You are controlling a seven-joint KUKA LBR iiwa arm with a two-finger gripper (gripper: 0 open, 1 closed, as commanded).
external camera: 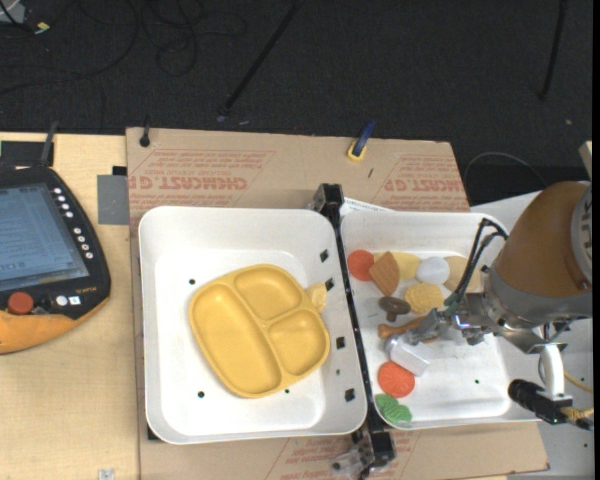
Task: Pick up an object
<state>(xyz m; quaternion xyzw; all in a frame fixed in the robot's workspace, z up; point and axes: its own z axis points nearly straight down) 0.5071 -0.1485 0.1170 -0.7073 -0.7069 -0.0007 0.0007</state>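
1. Objects sit clustered in the right bin (pixel 480 393): a red disc (pixel 360 263), a tan wedge (pixel 386 271), a white round piece (pixel 433 270), a yellow oval (pixel 423 297), a brown piece (pixel 395 308), a second red piece (pixel 397 379) and a green piece (pixel 393 410) at the near rim.
2. Claw (pixel 442 324) is low in the right bin, just beside the yellow oval and brown piece; I can't tell if it's apart or together, and I see nothing between its tips.
3. Arm (pixel 540 258) reaches in from the right, over the bin's right side.
4. Left bin (pixel 170 268) holds a yellow divided tray (pixel 259 328).
5. Pendant (pixel 35 253) lies on the bench (pixel 40 408), well left of the bins.
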